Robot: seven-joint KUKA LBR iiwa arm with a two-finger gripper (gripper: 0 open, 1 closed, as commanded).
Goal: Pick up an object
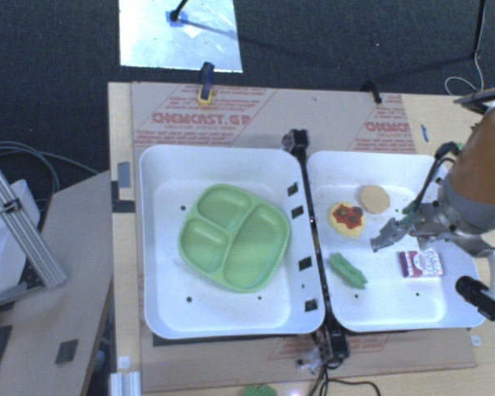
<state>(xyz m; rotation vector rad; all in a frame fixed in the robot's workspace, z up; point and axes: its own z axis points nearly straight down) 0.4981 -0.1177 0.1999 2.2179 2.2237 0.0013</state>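
Observation:
The right bin (371,316) holds a yellow pizza slice toy with red topping (347,218), a tan round cookie (374,197), a green pea pod (347,270) and a small red and white box (420,263). My gripper (390,236) hangs over the right bin's middle, right of the pizza slice and just up-left of the box. Nothing shows between its dark fingers. The arm's orange band (487,163) rises at the right edge.
The left bin (161,304) holds a green divided plate (233,236). A black divider with clips (304,229) runs between the bins. Cardboard lies under both bins, and a metal frame (16,221) stands at the left.

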